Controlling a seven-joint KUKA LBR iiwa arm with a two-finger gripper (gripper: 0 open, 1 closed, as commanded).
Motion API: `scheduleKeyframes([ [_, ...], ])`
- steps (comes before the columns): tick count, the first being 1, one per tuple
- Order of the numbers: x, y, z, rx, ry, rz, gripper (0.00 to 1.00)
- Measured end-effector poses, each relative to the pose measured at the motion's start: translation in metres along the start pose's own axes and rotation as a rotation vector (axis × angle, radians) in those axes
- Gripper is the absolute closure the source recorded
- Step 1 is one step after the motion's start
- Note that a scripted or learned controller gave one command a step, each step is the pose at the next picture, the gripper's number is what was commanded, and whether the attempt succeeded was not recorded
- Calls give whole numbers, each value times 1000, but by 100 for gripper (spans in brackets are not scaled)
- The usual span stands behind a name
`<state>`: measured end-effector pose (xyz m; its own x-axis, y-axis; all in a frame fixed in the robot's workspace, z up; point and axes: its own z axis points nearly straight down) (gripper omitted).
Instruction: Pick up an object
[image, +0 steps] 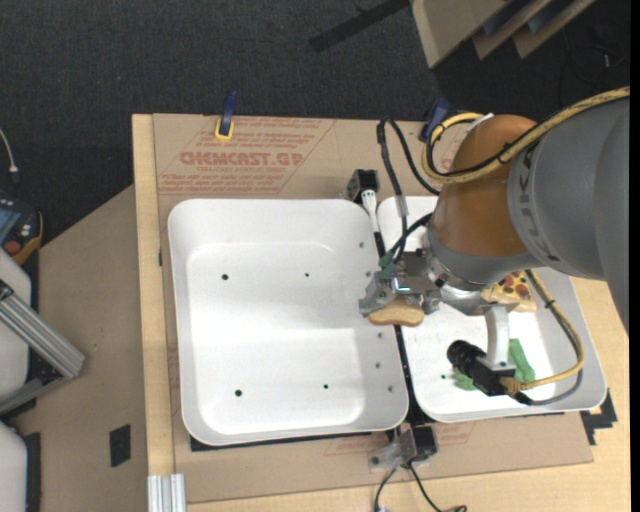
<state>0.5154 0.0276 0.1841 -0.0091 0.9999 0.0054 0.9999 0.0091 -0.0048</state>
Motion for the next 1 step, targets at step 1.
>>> scheduleKeyframes([
  [1,46,-36,-110,-15,-1,1,100],
])
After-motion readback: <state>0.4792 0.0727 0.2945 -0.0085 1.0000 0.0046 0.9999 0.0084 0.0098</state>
